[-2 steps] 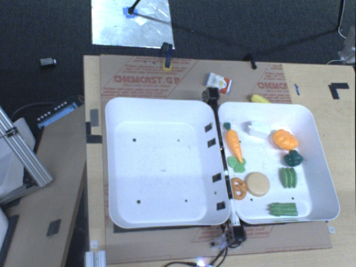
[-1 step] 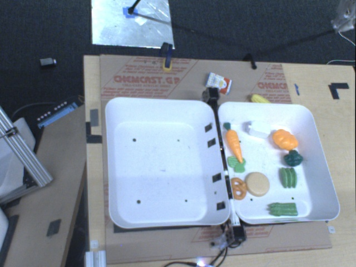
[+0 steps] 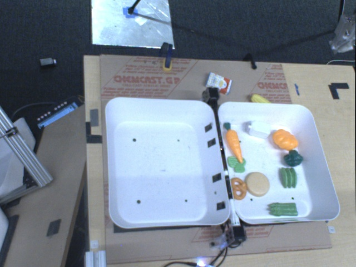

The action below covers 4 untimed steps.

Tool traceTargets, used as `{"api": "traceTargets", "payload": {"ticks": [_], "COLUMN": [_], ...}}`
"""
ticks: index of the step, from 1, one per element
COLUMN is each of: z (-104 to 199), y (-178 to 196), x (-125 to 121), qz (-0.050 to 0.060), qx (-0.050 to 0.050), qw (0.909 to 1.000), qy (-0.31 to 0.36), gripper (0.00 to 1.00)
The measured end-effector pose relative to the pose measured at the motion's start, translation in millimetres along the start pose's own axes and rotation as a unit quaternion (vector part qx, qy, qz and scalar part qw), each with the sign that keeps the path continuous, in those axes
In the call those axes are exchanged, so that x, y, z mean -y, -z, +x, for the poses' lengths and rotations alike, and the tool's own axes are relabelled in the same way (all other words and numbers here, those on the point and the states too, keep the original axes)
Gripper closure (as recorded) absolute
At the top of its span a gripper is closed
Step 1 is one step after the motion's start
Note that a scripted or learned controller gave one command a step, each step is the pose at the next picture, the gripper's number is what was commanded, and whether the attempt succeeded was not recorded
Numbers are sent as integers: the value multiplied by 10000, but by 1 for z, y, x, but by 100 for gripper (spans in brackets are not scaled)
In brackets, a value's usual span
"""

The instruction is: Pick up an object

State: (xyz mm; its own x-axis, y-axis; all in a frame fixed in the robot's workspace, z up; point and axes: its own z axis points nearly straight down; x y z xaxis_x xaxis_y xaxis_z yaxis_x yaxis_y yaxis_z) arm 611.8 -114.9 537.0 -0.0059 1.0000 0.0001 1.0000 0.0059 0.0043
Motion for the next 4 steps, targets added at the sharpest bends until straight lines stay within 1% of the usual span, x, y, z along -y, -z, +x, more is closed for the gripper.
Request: {"api": "traceTargets", "payload": {"ticks": [1, 2, 3, 4], "z": [-98, -92, -90, -73], "y": [-1, 0, -3, 0], "x": [34, 113, 39, 93], "qz": [11, 1, 12, 4], "qx": [25, 10, 3, 4], "qw": [10000, 10000, 10000, 10000], "qy": [-71, -39, 2, -10], "gripper": [100, 100, 100, 100]}}
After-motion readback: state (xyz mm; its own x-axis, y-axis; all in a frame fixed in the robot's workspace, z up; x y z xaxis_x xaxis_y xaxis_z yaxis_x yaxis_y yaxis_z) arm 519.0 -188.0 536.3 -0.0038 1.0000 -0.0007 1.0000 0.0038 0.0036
